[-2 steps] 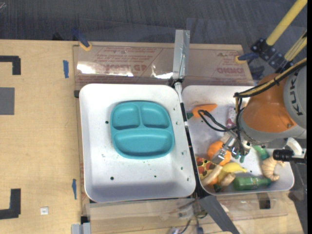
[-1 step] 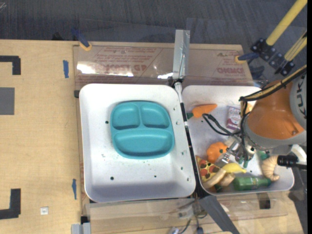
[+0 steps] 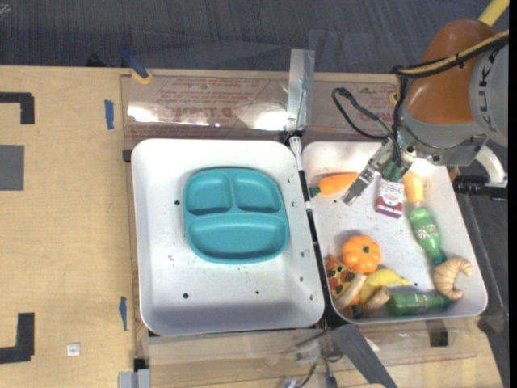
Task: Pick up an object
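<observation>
My gripper (image 3: pixel 376 183) hangs over the back of the right bin (image 3: pixel 477 297), open, with nothing between its fingers. One finger (image 3: pixel 358 187) points down-left towards an orange carrot (image 3: pixel 334 184) by the bin's left wall. A white and purple carton (image 3: pixel 390 198) lies just below the gripper, with a small yellow piece (image 3: pixel 414 188) on its right. Further forward are a green bottle (image 3: pixel 426 233), an orange pumpkin (image 3: pixel 361 253), a croissant (image 3: pixel 451 277), a banana (image 3: pixel 384 280) and a second green bottle (image 3: pixel 417 301) lying flat.
The left bin (image 3: pixel 153 273) bears a teal divided plate (image 3: pixel 236 214). A ridge (image 3: pixel 307 217) separates the two bins. Black cable (image 3: pixel 359 115) loops behind the right bin. The toys crowd the right bin's front edge.
</observation>
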Robot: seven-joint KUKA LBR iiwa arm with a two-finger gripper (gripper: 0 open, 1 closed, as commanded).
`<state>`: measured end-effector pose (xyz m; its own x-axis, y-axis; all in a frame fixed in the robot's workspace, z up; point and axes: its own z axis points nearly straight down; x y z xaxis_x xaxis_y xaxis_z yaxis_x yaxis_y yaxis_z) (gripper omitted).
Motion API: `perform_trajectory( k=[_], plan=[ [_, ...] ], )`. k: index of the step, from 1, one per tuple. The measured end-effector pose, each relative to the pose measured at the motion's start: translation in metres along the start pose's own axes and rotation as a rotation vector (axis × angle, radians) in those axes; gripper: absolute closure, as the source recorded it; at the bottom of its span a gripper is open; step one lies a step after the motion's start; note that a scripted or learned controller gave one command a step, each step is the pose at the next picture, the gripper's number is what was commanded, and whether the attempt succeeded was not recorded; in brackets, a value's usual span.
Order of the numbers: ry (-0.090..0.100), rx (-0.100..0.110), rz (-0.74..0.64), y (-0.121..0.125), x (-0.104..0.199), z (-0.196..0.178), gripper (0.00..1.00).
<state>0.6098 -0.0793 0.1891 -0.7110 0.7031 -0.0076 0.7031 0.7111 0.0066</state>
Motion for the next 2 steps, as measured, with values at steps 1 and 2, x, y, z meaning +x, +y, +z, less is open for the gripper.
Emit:
perform_trajectory(
  k=[1, 2],
  plan=[
    [0.001, 0.002, -0.009, -0.055, -0.008, 0.093, 0.0],
    [-0.021, -0.006, -0.07, -0.118, 0.056, 0.096, 0.0]
  ],
)
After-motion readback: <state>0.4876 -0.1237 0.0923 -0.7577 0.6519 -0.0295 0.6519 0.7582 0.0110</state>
